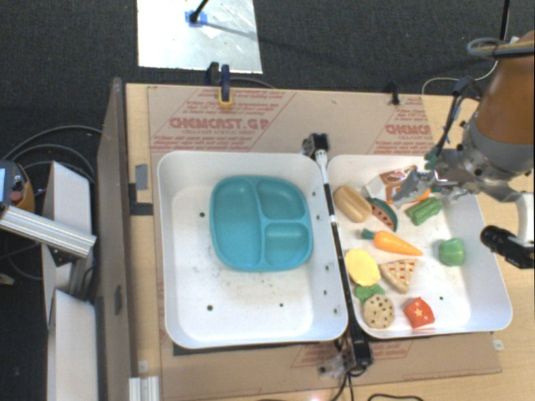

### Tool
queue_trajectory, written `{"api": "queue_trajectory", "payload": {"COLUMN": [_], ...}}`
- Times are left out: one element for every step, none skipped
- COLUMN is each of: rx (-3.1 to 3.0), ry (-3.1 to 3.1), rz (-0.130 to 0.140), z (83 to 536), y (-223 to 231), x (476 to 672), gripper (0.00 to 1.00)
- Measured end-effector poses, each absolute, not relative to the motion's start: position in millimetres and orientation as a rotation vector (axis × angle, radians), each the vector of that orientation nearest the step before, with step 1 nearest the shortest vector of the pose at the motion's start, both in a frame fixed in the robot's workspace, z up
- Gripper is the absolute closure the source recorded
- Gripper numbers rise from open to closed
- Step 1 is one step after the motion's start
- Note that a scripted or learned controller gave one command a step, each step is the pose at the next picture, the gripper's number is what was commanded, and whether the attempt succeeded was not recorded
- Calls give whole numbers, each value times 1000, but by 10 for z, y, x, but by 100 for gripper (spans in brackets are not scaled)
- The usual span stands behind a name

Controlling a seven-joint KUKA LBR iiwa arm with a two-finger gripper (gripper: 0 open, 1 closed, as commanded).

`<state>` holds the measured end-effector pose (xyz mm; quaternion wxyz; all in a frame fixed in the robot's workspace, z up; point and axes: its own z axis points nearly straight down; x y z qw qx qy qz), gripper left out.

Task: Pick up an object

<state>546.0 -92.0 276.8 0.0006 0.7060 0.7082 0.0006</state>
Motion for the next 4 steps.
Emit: {"api": "queue_trajectory", "payload": {"rx": [2223, 2217, 2224, 2215], "ry": [2219, 2229, 2222, 2213], "rz": [-3, -1, -3, 3], "z": [2255, 774, 838, 872], "y": [-1439, -1157, -1169, -1884], "x": [5707, 5824, 5322, 5998], "gripper": [0, 0, 0, 0]}}
